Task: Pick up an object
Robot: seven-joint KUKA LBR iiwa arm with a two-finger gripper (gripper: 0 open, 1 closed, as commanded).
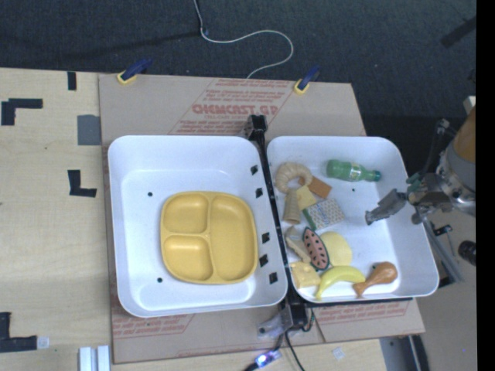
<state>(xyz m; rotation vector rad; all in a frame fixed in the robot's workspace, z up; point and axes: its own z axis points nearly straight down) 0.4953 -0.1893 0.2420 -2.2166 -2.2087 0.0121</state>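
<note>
The right bin (387, 151) holds several toy foods: a green bottle (352, 171) at the back, a beige ring-shaped pastry (292, 175), a cone (292, 205), a patterned pouch (326, 213), a watermelon slice (313, 246), a banana (339, 277) and a brown drumstick (377, 275) at the front. My gripper (396, 215) hovers over the bin's right side, above bare white floor. Its fingers are spread apart; one grey finger (383, 207) points left toward the pouch. Nothing is between them. The drumstick lies just in front of the gripper.
The left bin (128, 207) holds a yellow divided plate (209, 236). Black clips run along the wall between the bins (267, 199). Both bins rest on a cardboard sheet (232, 107). A white cable (247, 37) curls behind it.
</note>
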